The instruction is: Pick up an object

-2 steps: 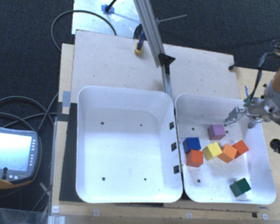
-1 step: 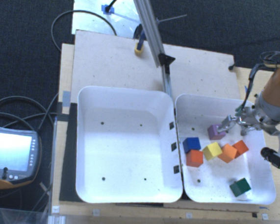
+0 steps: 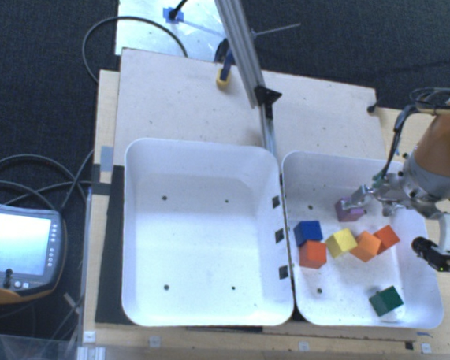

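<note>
I see the arm [image 3: 448,149] coming in at the frame's right edge, its upper part cut off there. The gripper [image 3: 355,204] sits low over the right bin [image 3: 426,313], right at a purple block [image 3: 349,211], and its metal tip overlaps the block's top; I cannot tell how the tip is set or whether it grips anything. Lower in that bin lie a blue cube [image 3: 308,231], a red-orange cube [image 3: 313,254], a yellow cube [image 3: 342,243] and two orange cubes [image 3: 376,243] bunched together, with a green cube [image 3: 387,300] apart near the lower right.
</note>
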Controlling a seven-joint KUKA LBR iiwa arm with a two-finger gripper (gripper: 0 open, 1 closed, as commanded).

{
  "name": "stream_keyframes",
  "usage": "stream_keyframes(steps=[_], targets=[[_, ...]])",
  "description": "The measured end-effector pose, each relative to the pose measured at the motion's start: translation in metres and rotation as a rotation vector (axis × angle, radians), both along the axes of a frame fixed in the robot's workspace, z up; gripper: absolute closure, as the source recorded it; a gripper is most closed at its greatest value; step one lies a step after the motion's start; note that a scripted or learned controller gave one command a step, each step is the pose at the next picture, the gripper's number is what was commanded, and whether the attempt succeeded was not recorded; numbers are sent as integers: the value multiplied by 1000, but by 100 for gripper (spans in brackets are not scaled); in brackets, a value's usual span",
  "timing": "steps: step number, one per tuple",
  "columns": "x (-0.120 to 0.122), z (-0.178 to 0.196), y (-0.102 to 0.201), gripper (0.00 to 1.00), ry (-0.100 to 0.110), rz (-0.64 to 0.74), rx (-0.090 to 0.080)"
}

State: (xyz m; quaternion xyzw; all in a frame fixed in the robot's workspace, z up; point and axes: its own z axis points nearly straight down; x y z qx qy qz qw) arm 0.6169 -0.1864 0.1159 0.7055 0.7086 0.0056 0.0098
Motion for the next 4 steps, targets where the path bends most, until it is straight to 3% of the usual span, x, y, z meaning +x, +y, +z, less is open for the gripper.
stream_keyframes(steps=[1,2,4], targets=[[1,10,0,100,-5,1,0],[2,71,8,100,13,1,4],[-5,183,9,100,13,1,3]])
